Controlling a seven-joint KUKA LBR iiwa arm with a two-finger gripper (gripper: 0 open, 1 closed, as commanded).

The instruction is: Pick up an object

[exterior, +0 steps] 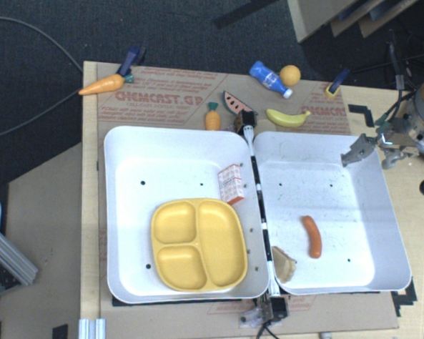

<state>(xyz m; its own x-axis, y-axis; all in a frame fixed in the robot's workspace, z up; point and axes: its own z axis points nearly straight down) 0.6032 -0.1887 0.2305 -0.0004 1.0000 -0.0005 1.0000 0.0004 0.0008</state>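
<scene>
sausage (311, 236) lies flat on the floor of the right bin (381, 211), lower middle, long axis running nearly top to bottom of the view, upper end tipped slightly left. bare white floor on all sides of it; the right wall and far wall are well apart from it. nearest neighbour is a crumpled tan scrap (283, 263) down-left, against the divider between bins, near but not touching. pincer (376, 148) hangs over the right bin's far right corner, well apart from the sausage, nothing between its fingers; spread or pressed together, cannot tell. left bin (126, 167) carries a yellow divided plate (197, 243) filling its near half, and a small red-and-white packet (230, 183) just beyond the plate by the divider. on the counter (166, 98) behind the bins: carrot (102, 85) at far left, small orange fruit (213, 120), watermelon slice (232, 103), banana (287, 117), blue bottle (269, 78) with an orange ball (290, 75) beside it.
</scene>
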